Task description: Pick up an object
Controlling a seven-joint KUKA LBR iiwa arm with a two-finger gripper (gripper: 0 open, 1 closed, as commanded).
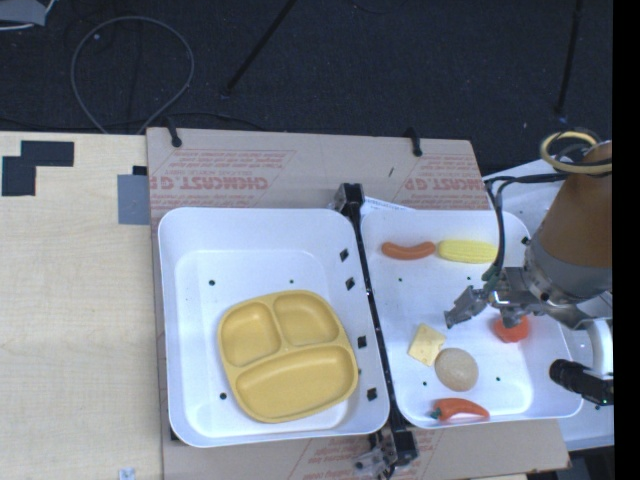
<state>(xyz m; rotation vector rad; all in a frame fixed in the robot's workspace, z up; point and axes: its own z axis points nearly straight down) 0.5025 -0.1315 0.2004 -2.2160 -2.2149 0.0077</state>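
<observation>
We see white bins (185, 258), a yellow tray (287, 356), orange sausage (408, 251), yellow corn (467, 252), and a beige potato (457, 369).

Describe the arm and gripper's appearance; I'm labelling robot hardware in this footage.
The arm shows a broad orange band above a grey wrist section, with a yellow cable loop on top and a black cable trailing off it. The gripper is dark grey metal, with slim fingers.
</observation>
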